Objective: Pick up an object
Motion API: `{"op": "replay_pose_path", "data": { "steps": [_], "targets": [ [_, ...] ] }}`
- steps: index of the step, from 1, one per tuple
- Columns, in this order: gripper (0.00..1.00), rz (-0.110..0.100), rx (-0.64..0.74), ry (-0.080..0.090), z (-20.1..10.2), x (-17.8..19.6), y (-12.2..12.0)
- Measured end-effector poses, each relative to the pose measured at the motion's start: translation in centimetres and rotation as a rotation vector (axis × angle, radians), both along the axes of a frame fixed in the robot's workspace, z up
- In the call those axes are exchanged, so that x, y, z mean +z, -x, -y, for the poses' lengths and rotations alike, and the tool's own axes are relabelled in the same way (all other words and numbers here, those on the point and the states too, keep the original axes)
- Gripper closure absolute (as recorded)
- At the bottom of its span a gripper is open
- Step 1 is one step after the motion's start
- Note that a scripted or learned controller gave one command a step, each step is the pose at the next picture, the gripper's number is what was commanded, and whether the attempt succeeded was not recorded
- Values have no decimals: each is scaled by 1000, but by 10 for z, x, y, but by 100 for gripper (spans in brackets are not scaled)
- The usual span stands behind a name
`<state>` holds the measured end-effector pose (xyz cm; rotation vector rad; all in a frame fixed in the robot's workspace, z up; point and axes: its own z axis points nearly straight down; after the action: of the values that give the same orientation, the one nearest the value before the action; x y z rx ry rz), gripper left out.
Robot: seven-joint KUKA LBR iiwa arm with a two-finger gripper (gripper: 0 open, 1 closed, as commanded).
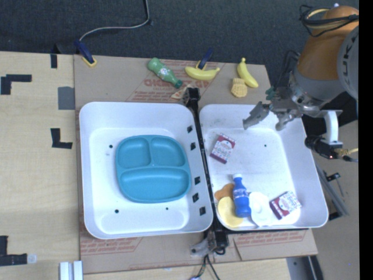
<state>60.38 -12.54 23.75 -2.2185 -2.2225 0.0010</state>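
Observation:
My gripper hangs open over the far right part of the right bin, with nothing between its two spread fingers. Below it in that bin lie a small red and white packet, a blue bottle with a white cap, a yellow round piece, a white disc and a second red and white packet. The nearest packet lies left of and in front of the gripper, apart from it.
The left bin holds a blue divided plate. Behind the bins on the cardboard lie a green bottle, two bananas and a small yellow piece. A clamp joins the bins at the middle rim.

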Motion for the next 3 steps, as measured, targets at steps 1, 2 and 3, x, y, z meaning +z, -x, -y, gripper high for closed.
{"op": "replay_pose_path", "data": {
  "steps": [1,2,3],
  "targets": [
    [0,-2,0,0,-12,-85,39],
    [0,5,-3,0,-29,-150,112],
    [100,7,-3,0,-29,-141,111]
  ]
}}
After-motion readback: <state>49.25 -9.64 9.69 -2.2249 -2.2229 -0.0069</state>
